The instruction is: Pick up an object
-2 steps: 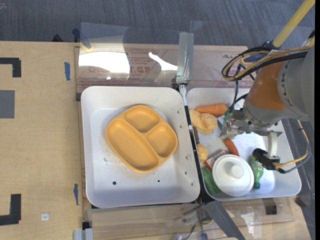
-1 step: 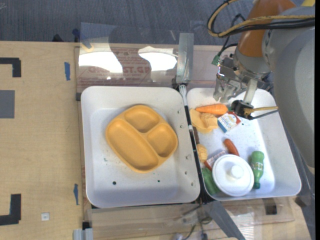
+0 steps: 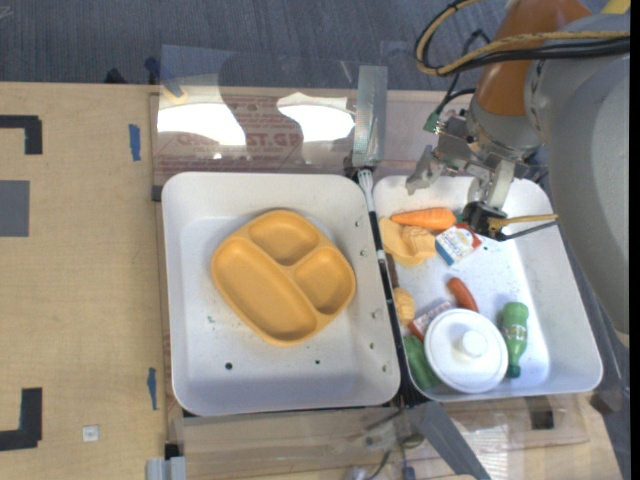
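Hovering arm (image 3: 520,78) above carrot (image 3: 424,219).

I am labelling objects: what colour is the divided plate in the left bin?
Yellow-orange; the divided plate shows in the camera view.

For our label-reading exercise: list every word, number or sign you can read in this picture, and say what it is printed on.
"ST. GE": red letters on the clear sheet behind the left bin, partly lost in glare, the rest unreadable.
Small carton in the right bin: red and blue print, too small to read.
Green bottle: label too blurred to read.
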`<control>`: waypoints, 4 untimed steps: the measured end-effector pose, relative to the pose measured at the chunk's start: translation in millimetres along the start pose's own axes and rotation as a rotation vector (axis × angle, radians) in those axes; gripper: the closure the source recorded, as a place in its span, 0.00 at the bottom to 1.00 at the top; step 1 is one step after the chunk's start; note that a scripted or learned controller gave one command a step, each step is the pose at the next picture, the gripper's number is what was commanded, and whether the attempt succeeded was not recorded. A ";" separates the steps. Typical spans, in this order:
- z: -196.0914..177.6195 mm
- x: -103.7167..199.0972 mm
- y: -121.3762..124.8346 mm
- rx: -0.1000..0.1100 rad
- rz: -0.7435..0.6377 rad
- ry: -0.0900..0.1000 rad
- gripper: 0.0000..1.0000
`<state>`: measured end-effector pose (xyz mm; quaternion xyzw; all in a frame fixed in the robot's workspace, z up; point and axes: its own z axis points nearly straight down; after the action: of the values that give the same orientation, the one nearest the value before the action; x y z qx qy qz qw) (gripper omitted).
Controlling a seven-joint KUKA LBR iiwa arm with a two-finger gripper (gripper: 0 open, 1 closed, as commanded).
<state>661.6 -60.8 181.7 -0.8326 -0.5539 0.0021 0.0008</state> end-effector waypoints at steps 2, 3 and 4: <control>-0.9 -16.8 -45.0 -0.002 0.317 0.002 0.00; 95.4 -73.6 -81.9 -0.007 0.242 0.006 0.00; 86.3 -73.9 -79.3 -0.012 0.244 0.006 1.00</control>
<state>559.6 -98.4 95.9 -0.8938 -0.4484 -0.0037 -0.0028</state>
